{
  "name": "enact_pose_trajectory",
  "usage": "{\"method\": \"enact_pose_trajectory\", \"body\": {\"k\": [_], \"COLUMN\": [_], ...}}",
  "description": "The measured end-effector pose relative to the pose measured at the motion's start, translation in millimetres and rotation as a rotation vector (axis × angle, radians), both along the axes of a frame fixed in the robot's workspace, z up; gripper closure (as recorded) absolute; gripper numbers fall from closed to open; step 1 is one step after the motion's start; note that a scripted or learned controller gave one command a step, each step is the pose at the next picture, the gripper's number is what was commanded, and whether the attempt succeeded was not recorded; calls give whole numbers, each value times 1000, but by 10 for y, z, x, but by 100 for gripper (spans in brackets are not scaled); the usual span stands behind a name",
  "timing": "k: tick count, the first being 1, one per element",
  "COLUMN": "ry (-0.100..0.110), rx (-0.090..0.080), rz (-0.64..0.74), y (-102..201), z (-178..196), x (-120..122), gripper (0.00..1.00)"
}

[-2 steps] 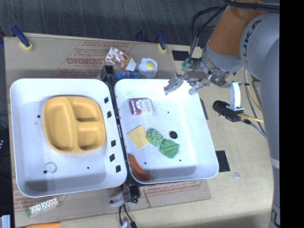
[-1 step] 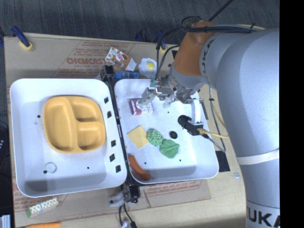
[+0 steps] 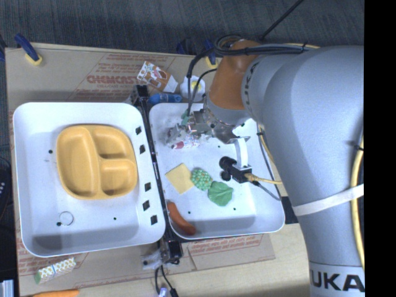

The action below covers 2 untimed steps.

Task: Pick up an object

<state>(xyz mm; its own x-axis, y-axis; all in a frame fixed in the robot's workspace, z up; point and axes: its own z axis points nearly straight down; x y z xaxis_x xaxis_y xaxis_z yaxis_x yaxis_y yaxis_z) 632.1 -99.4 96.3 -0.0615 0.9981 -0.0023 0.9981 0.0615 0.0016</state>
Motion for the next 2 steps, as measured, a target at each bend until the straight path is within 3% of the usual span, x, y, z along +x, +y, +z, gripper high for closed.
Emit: {"method": "enact_pose_trajectory", "body": {"k": [1,2], "ry": [-4,-4], "rx": [3,3], "rz": [5,5], "y": [19,19], "z": [116,114], "x": [20,19], "gripper": [100,0]}}
